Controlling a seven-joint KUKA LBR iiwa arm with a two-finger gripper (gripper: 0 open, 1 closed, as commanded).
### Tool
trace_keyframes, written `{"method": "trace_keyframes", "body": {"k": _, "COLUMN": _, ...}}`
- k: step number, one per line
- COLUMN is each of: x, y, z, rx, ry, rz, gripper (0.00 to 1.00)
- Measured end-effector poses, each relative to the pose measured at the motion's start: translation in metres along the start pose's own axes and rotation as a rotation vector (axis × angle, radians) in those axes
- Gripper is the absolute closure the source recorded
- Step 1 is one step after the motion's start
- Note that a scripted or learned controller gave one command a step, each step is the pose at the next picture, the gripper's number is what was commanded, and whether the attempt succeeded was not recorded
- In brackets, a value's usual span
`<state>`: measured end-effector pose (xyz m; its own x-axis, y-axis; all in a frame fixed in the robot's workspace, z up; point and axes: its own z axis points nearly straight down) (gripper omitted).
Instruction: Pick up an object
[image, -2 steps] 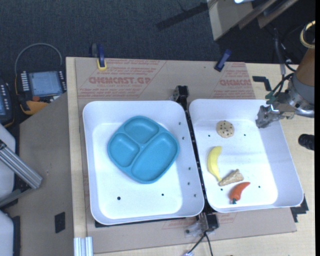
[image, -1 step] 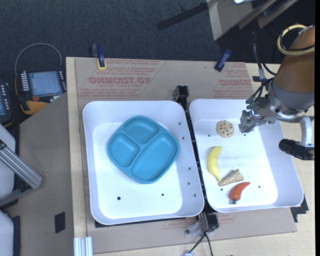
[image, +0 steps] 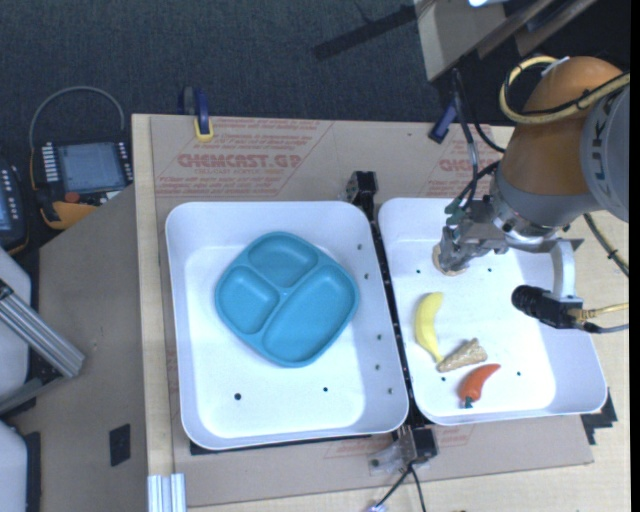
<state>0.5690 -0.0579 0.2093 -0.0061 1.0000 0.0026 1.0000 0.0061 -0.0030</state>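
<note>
end effector low in right bin, just above banana

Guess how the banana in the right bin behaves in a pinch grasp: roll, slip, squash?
The banana is curved and lies flat on the right bin, so it would likely pivot rather than roll. Its smooth, glossy skin suggests a plastic toy: probably light, stiff and a bit slippery. A grasp across the narrow middle looks safest.
</note>
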Motion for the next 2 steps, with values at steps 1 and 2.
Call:
{"method": "trace_keyframes", "body": {"k": 1, "x": 0.045, "y": 0.002, "z": 0.000, "rx": -0.001, "ry": -0.001, "rz": 0.002, "gripper": 1.00}}
{"method": "trace_keyframes", "body": {"k": 2, "x": 0.091, "y": -0.011, "z": -0.001, "rx": 0.000, "ry": -0.001, "rz": 0.001, "gripper": 1.00}}
